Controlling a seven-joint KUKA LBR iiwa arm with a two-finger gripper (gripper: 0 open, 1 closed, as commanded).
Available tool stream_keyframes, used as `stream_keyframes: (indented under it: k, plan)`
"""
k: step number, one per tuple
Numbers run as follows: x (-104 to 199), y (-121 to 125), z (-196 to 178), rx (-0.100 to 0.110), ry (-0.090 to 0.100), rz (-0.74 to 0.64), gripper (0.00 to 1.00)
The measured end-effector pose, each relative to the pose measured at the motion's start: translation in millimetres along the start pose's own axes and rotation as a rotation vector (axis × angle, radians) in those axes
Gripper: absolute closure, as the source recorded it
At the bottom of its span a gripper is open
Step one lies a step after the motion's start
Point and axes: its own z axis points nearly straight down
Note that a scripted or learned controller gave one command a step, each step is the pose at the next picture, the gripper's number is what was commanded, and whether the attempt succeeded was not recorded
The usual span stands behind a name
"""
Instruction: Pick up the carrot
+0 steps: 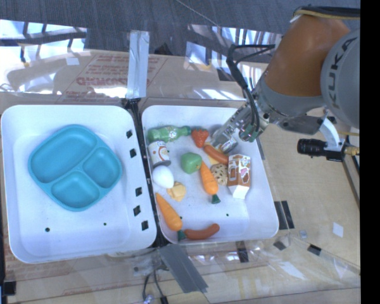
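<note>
Nearest the camera, along the front of the right bin, a brown sausage lies beside the leaf end of an orange carrot, a tapered, smooth piece set at a slant by the bin's left wall. Two carrots are present: the second carrot lies near the bin's middle, its green end toward the front. Just right of it stand a speckled cookie and a small printed carton. Left of it are a white egg, a pale yellow lump, a rounded green piece and a small labelled can.

Farther back lie a long green vegetable, a red strawberry-like piece and an orange-red sausage shape.

Left of these, the left bin holds one blue plastic tray with three rounded compartments. Both bins are shallow, white and smooth, resting on the bench.

At the right bin's back right, the hand hangs low over the orange-red sausage shape, apart from both carrots. Whether its fingers are spread or closed cannot be told; nothing is seen held.
</note>
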Motion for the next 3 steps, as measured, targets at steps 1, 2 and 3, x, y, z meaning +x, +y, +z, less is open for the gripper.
stream_keyframes:
  k: [1, 2, 3]
  plan:
    - [2.0, -0.5, 5.7, 0.007, 0.01, -0.001, 0.0]
    - [45.4, -46.6, 163.5, 0.012, 0.022, -0.162, 0.0]
    - [16.1, -20.1, 185.3, 0.007, 0.014, -0.236, 0.0]
